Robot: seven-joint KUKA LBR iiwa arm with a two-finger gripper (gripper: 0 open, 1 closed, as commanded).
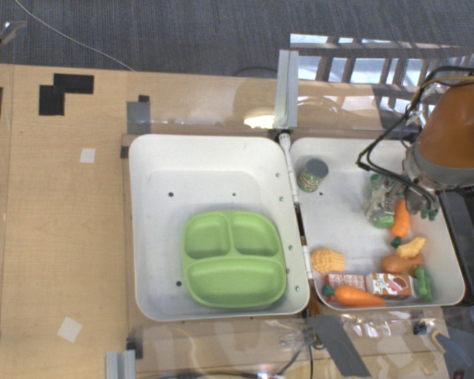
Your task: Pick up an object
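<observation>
No lettering can be made out anywhere. The small can (pixel 311 174) in the right bin (pixel 340 156) wears a green label, and the red carton (pixel 378 284) near that bin's front edge bears printed patches, both too blurred to read.

Arm (pixel 457 125) enters from right, orange band uppermost; end effector (pixel 389 204) pointing down.

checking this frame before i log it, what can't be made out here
- Gripper, camera view: the arm's orange band and cables cover it, so its state cannot be told.
- Green thing under the gripper: blurred and partly covered, kind unclear.
- Carton in the right bin: print too small to read.
- Can: label too small to read.
</observation>
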